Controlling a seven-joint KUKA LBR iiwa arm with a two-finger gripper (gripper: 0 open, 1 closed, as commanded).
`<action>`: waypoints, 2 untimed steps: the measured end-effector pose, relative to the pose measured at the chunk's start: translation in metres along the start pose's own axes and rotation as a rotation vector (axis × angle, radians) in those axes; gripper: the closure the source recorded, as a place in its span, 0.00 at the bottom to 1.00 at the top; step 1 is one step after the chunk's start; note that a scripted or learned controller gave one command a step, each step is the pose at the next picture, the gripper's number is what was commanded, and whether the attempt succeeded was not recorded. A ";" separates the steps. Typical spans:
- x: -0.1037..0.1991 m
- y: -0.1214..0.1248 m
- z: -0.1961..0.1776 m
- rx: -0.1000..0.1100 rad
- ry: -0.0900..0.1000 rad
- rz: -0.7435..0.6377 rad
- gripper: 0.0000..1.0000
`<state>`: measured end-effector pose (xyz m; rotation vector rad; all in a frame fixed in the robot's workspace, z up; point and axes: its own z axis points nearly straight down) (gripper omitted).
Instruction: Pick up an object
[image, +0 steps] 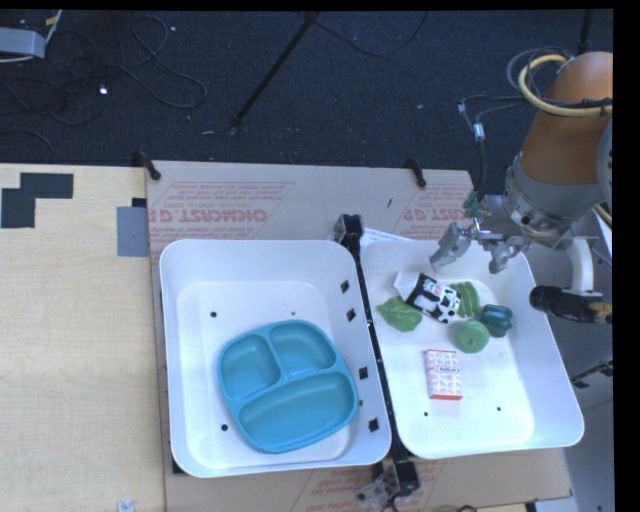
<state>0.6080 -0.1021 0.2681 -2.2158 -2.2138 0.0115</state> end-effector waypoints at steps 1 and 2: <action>0.000 0.001 -0.005 -0.008 -0.001 -0.001 0.00; -0.004 -0.008 0.051 -0.004 0.000 -0.001 0.00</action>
